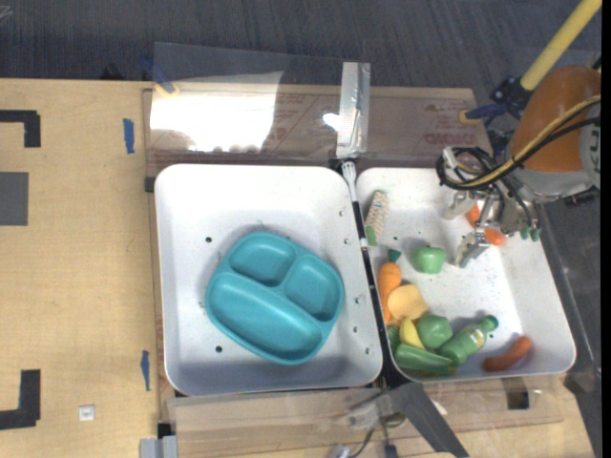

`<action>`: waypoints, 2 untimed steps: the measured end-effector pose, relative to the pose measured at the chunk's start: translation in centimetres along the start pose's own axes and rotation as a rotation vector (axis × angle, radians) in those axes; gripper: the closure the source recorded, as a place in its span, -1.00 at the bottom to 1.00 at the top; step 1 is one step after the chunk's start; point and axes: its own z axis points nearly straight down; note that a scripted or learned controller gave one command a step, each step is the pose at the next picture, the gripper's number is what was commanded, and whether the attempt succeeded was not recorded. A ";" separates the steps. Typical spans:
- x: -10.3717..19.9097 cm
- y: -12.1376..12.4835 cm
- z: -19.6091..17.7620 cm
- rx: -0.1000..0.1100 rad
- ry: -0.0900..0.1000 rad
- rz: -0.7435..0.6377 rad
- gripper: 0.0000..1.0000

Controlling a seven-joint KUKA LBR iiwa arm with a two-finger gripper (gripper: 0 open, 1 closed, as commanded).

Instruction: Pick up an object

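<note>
left bin [181, 256]: divided tray [275, 296] in its middle | right bin [544, 284]: just right of left bin, touching | gripper [482, 229]: over right bin's far part | heap of toy foods [430, 332]: right bin's near-left part | sausage-shaped toy [506, 353]: near-right corner

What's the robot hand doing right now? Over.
Gripper low over right bin, nothing seen between fingers. Nearest: green toy, just beside it. Other toy food piled at bin's near edge. Teal tray in left bin.
</note>
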 end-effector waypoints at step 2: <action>-0.4 0.1 -1.4 0.003 -0.014 -0.002 -1.00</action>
